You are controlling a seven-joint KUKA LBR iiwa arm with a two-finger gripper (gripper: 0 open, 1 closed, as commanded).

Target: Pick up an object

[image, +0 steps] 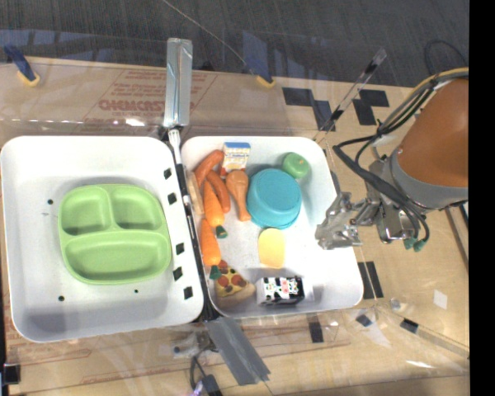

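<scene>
Hovering gripper [337,225] beside blue bowl [274,197]

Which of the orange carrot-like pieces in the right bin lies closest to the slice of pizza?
The lowest carrot, along the right bin's left wall. Its bottom tip almost reaches the pizza slice; the other carrots lie higher up, beside the blue bowl.

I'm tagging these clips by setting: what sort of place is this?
Likely a robotics lab bench for pick-up trials: two white bins side by side, toy food such as carrots and a blue bowl, and the arm's gripper at the right bin's edge.
</scene>
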